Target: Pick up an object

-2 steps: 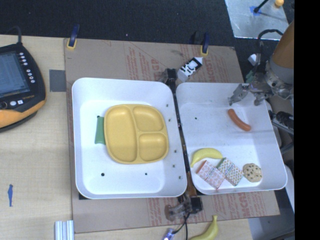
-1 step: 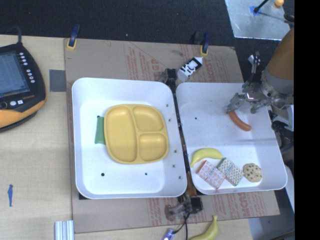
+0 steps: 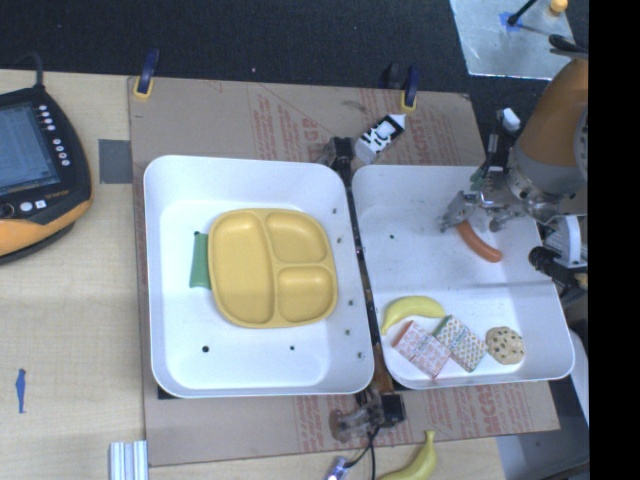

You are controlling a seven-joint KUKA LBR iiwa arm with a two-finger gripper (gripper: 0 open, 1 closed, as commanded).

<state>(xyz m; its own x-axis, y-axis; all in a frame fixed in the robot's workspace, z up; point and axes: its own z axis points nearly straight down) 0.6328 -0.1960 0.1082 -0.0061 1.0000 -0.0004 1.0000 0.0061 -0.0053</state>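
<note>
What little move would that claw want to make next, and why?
Probably lower a touch and close on the orange-red toy sausage. The claw sits right above the sausage's upper end in the right white bin, apparently not gripping it.

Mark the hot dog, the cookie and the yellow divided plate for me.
hot dog (image 3: 481,243), camera view, middle of the sausage, right bin.
cookie (image 3: 505,345), camera view, centre of its face, right bin.
yellow divided plate (image 3: 241,268), camera view, floor of its large compartment, left bin.
</note>
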